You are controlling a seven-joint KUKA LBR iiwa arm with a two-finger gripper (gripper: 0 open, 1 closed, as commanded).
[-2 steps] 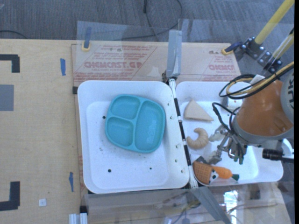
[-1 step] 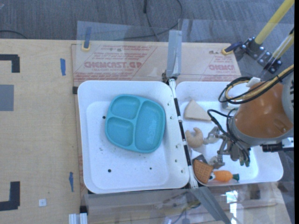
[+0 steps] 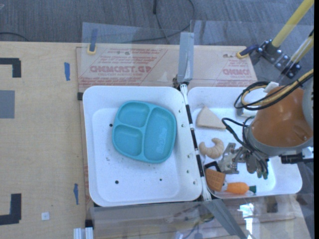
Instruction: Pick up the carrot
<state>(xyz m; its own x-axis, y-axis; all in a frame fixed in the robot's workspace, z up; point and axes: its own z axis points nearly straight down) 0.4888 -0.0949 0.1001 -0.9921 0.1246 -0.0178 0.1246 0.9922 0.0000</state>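
Carrot [image 3: 238,187]: orange with a green tip, lying flat at the near edge of the right bin [image 3: 289,180]. Just left of it, an orange wedge [image 3: 215,179]; beyond that, a croissant [image 3: 212,147] and a tan triangular slice [image 3: 210,119]. Gripper [image 3: 231,159]: hangs just above the carrot, beside the croissant; whether it is apart or together cannot be told. Left bin [image 3: 99,148]: blue divided plate [image 3: 144,131]. Bench [image 3: 40,133]: pale wood, black and blue tape marks. Floor [image 3: 75,4] beyond: grey carpet.

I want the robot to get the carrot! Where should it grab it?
Probably around the orange middle of the carrot, coming straight down. It lies flat along the right bin's near wall, so the fingers should close across its narrow width, mindful of that wall.
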